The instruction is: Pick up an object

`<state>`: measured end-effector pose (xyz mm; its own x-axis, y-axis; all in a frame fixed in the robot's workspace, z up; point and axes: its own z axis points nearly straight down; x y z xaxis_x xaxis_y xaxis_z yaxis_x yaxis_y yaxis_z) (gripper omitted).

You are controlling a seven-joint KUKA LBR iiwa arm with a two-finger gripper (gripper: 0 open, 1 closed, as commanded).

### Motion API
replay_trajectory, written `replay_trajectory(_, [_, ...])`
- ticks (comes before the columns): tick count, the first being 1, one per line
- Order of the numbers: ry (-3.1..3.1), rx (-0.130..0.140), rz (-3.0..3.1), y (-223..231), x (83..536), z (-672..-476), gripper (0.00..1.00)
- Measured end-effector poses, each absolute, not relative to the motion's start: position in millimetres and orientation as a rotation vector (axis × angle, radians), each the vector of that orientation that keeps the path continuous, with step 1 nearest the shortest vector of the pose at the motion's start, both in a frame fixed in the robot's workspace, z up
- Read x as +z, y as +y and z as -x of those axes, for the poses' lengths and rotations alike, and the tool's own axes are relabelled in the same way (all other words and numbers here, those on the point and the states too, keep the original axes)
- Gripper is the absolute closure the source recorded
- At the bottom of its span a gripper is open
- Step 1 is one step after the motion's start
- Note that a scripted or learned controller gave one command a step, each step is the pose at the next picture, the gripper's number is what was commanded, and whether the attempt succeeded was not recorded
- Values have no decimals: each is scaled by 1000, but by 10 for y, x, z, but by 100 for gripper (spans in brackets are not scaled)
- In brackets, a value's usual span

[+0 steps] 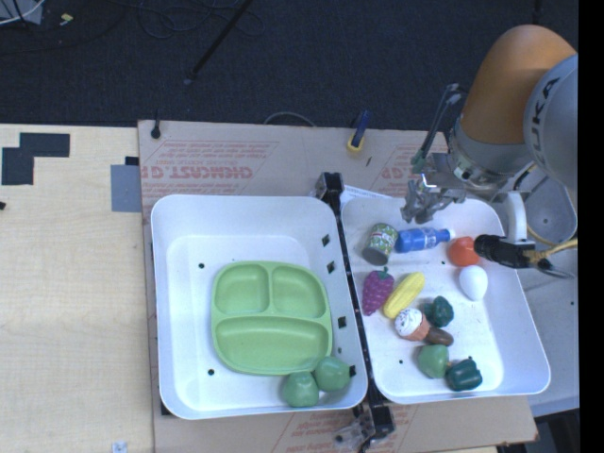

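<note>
My gripper hangs over the far part of the right bin, just above a blue bottle lying on its side. Nothing shows between its fingers. Beside the bottle lie a small tin can, an orange-red tomato and a white egg. Nearer the front are purple grapes, a yellow corn cob, an ice-cream cone toy and several green vegetables.
The left bin holds a green divided plate and two green pears or peppers at its front right. A black clip strip runs between the bins. Cardboard lies under both.
</note>
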<state>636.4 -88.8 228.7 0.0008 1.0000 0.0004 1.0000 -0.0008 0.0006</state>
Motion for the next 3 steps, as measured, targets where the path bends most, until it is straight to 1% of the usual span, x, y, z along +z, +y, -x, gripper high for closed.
replay_trajectory(1, [2228, -3, -2222, -388, 2172, -6220, 100])
replay_trajectory(2, [2229, 0, -2219, 117, 2306, -6136, 100])
replay_trajectory(3, [2231, -2, -2219, 675, 2377, -5995, 100])
